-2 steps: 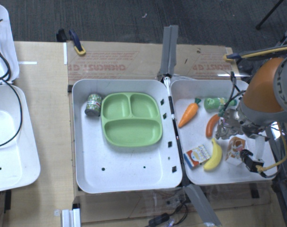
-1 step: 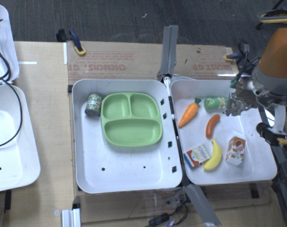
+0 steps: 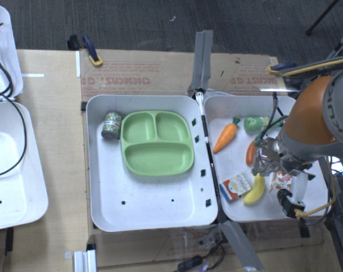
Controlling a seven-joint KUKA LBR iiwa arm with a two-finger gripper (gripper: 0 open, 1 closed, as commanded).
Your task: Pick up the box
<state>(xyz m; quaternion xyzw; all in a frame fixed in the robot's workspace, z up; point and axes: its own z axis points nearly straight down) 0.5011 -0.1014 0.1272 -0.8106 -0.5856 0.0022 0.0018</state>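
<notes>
End effector (image 3: 266, 162) over right bin (image 3: 231, 213), partly hiding box (image 3: 283, 181)

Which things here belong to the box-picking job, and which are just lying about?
Belong to the job:
box
end effector
right bin

Lying about:
banana
carrot
green plate
small can
left bin
</notes>
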